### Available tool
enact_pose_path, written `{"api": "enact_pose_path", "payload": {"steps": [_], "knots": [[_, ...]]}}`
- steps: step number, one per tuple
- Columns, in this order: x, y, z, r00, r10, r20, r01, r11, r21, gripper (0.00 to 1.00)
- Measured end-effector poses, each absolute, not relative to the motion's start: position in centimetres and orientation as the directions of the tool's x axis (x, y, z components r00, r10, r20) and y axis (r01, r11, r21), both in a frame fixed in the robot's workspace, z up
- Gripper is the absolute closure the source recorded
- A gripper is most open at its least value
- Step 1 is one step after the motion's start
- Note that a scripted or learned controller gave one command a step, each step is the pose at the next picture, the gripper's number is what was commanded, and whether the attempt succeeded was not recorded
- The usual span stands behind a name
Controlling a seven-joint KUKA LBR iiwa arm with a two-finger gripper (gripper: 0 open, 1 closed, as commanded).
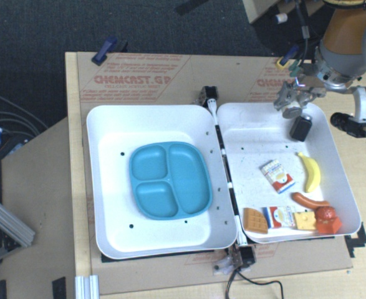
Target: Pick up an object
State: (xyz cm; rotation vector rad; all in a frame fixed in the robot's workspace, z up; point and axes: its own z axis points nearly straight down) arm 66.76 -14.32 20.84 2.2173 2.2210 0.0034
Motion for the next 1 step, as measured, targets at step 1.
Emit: {"api": "enact_pose_path", "payload": {"steps": [1], "knots": [[60.91,-6.42,19.51,-0.001,1.0,0.001,1.0,0.001,-0.002,1.0]]}}
